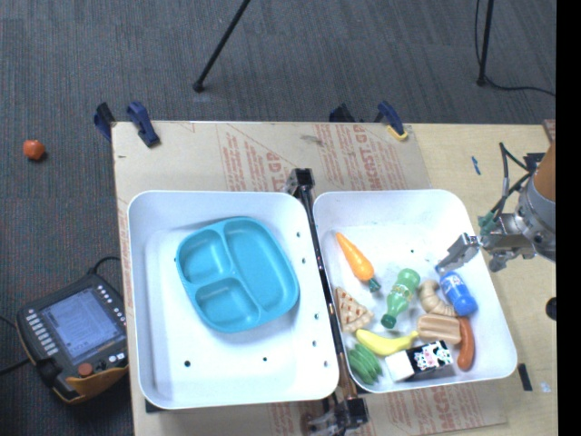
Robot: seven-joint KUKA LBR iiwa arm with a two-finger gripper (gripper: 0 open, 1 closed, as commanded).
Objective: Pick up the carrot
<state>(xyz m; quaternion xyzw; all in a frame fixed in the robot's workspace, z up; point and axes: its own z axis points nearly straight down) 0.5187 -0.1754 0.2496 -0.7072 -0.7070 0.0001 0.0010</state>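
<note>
1. The small orange toy carrot with a green stem end point(357, 257) lies in the right-hand shallow white bin point(399, 203), in its upper-left part, near the bin's left wall. It lies at a slant, pointed tip toward the upper left and green end toward the lower right, on bare bin floor.

2. The grey two-finger gripper point(457, 254) hangs over the right side of the same bin, above the blue toy can point(457, 294) and the tan toy bread pieces point(435, 312). I cannot tell how wide its fingers stand; nothing shows between them. It is well apart from the carrot.

3. By my judgement the step in hand is the approach: the carrot is untouched and not yet grasped.

4. The next move calls for travel to the left across the bin, until the gripper stands over the carrot's thick middle, then a turn so the fingers close across its narrow width, not along its length.

5. The green toy bottle point(399, 296) lies just beside the carrot's green end, and the tan waffle-patterned toy wedge point(351, 310) sits below it. A descent nearer the orange body than the stem probably keeps clear of both.

6. The left-hand white bin point(150, 243) holds a blue three-compartment plastic plate point(238, 273) and plays no part in this step.
</note>
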